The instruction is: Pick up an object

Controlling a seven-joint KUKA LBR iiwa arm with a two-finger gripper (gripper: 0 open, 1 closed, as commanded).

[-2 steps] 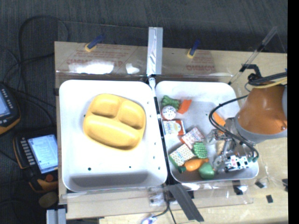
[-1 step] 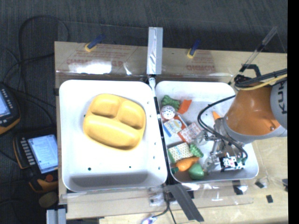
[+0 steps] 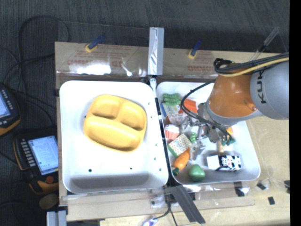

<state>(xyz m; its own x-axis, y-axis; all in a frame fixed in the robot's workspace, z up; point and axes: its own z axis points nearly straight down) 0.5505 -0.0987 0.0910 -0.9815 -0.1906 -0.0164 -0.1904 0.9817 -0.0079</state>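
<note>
My arm (image 3: 254, 91) reaches in from the right over the right bin (image 3: 251, 171), its orange band covering much of the far half of that bin. My gripper (image 3: 203, 134) hangs below the band, among the objects near the bin's middle; its fingers are dark and tangled with the clutter, and I cannot tell how far apart they stand or whether anything lies between them.

Right bin, counted: one orange carrot (image 3: 181, 160) lying at a slant toward the near left, one green round object (image 3: 197, 173) just beside it at the near edge, one black-and-white box (image 3: 225, 162) to the right of these, one green-patterned packet (image 3: 179, 145) just left of my gripper, one green leafy piece (image 3: 171, 99) at the far left corner, and one red-orange piece (image 3: 189, 105) beside it, partly under my wrist. Further small items crowd the left wall of this bin; they overlap too much to name or count.

Left bin (image 3: 75, 168): one yellow divided tray (image 3: 115, 121), three compartments, lying in the far half, well apart from my gripper. A raised divider (image 3: 159, 126) separates the two bins.

Beyond the bench: two handheld devices (image 3: 37, 155) at the left and black cables (image 3: 28, 69) on the dark floor.
</note>
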